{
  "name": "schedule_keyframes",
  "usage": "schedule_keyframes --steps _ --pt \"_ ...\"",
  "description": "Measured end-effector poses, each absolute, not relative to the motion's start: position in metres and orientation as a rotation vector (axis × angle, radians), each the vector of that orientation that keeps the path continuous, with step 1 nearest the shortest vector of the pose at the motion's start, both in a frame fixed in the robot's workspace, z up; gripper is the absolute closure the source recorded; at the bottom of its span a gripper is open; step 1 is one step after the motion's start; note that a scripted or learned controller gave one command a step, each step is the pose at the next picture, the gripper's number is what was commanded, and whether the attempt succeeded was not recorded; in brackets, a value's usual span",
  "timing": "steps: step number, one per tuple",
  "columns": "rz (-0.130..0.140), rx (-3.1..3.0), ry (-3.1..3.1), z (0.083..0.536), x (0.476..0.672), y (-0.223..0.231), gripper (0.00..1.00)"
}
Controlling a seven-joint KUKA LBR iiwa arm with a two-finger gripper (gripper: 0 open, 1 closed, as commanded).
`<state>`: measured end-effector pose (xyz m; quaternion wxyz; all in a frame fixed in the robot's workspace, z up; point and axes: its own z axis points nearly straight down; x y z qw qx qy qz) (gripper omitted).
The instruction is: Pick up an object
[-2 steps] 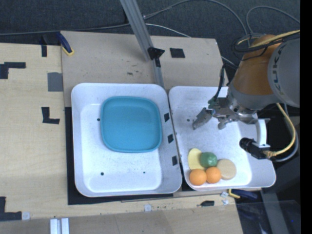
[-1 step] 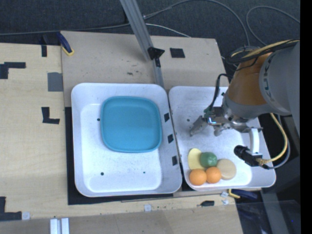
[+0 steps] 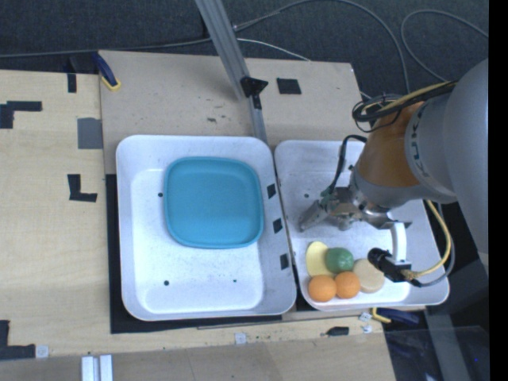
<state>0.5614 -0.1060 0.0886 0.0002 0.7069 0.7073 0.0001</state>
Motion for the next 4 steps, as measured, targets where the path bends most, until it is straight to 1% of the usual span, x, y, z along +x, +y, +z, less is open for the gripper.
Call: schedule_keyframes --steps 1,2,3,4 --pt "0.001 2.219 2.22 0.101 0.562 -0.107 1.0" --pt "0.005 2.218 2.22 0.162 0.563 -0.103 1.0" --pt "0.004 2.219 2.219 0.211 0.555 -0.108 1.0" --pt "0.003 2.22 2.219 0.256 0.555 -0.115 1.0"
